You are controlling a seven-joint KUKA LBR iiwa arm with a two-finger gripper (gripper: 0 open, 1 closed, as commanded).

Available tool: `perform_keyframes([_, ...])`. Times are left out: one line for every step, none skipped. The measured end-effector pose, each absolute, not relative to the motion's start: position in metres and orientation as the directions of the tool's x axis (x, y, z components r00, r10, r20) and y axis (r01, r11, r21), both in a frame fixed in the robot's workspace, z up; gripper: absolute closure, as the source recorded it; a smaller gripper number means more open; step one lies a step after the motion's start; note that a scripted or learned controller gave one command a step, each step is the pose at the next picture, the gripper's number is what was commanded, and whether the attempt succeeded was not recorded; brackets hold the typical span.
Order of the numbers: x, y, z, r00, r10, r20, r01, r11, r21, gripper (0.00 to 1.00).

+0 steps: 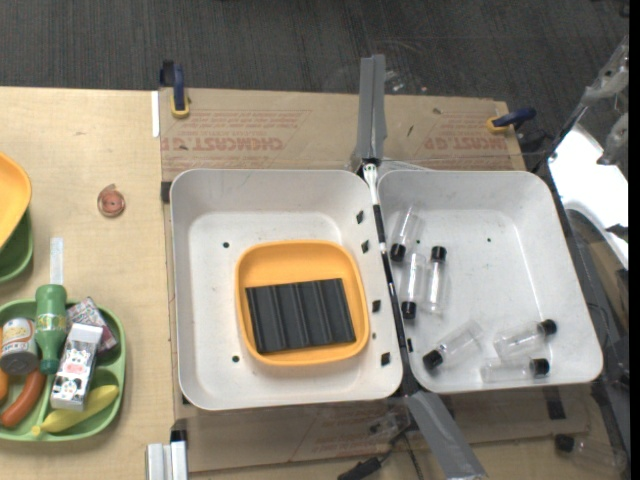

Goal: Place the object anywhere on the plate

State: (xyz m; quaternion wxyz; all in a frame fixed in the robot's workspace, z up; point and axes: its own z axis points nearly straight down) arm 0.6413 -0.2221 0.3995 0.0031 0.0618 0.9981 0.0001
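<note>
the clear vials (432, 280) lie scattered in the right bin (520, 193), at three o'clock from the orange plate (300, 258) in the left bin (200, 208). being round and slick, one could likely roll or slip out. the bin walls between must be cleared. the gripper's state: cannot tell.

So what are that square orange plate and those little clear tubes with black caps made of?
The square orange plate looks like matte moulded plastic: even colour, soft rounded rim, no glare. Its dark ribbed insert may be rubber or foam; hard to tell. The little clear tubes with black caps are see-through with faint glints, so glass or clear plastic.
</note>
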Motion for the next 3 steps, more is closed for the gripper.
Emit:
perform_keyframes([0.643, -0.222, 0.366, -0.984, -0.179, -0.004, -0.179, 0.984, 0.0, 0.0])
perform_keyframes([0.66, -0.222, 0.443, -0.898, -0.441, -0.007, -0.441, 0.898, -0.002, 0.0])
perform_keyframes([0.66, -0.221, 0.344, -0.728, -0.686, -0.004, -0.686, 0.728, 0.0, 0.0])
